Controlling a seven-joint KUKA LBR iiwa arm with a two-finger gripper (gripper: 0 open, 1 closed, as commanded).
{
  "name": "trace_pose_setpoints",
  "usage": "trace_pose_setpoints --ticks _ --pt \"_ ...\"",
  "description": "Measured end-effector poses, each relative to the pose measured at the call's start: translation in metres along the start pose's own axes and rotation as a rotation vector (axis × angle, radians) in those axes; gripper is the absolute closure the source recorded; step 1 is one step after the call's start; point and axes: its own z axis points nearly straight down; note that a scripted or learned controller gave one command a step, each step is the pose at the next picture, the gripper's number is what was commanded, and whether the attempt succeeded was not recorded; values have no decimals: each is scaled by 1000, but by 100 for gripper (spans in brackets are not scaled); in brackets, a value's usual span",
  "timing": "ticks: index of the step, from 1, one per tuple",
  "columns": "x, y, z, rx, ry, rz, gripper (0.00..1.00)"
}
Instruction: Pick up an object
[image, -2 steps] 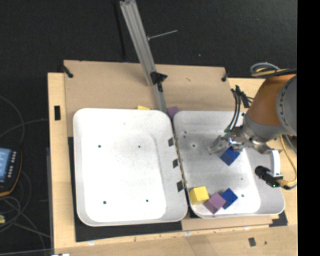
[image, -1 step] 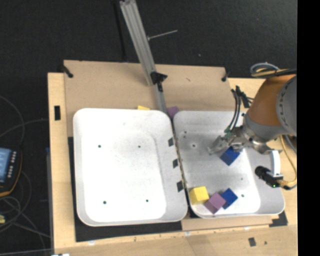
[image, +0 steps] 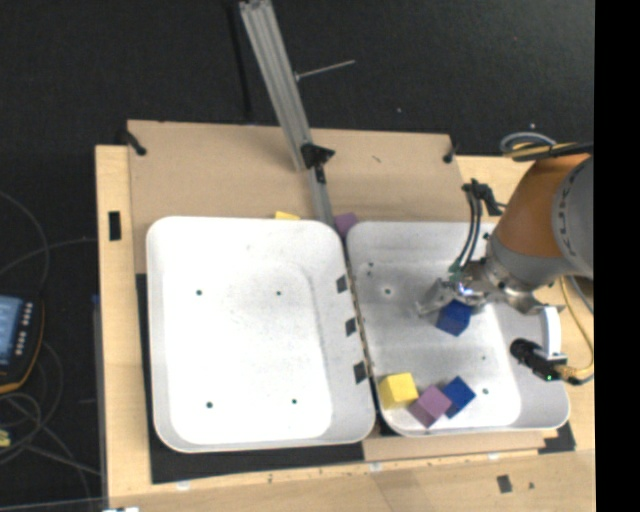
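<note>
My gripper (image: 456, 297) hangs over the middle of the right bin (image: 500, 420), below the grey arm with its orange band. A blue cube (image: 453, 319) sits directly under the gripper's tip, touching it or nearly so; the gripper body hides the cube's top edge. Three more blocks lie near the bin's front edge: a yellow cube (image: 398, 388), a purple cube (image: 432, 404) and a second blue cube (image: 461, 393), the last two touching.
The left bin (image: 160, 330) stands beside the right one, with a ridge between them. A slanted metal pole (image: 285, 90) rises behind the bins. A small yellow piece (image: 287, 215) and a purple piece (image: 346, 223) lie just behind the bins. Cables trail at the right.
</note>
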Motion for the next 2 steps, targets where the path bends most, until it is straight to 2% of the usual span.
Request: trace_pose_setpoints --ticks 1,2 --pt "1 -10 13 2 -2 4 0" --pt "0 -9 1 -2 -2 6 100"
